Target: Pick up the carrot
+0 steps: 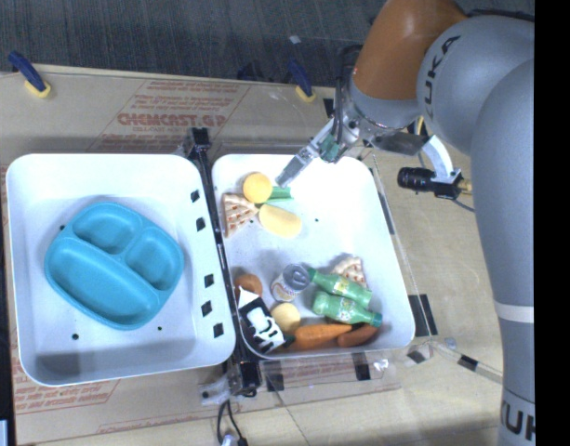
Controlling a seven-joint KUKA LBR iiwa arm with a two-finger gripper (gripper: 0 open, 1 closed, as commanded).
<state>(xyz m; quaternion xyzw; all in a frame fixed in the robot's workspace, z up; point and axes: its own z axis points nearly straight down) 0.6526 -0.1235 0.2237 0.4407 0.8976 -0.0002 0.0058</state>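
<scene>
Bench bore two white bins. Carrot lay at right bin's near edge, beside green bottle. Gripper hung over far edge, well apart; grip state indiscernible.

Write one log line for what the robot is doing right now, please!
task: pick up carrot | carrot: near edge of right bin, untouched | gripper: far end of bin, above yellow fruit | left bin: blue tray
</scene>
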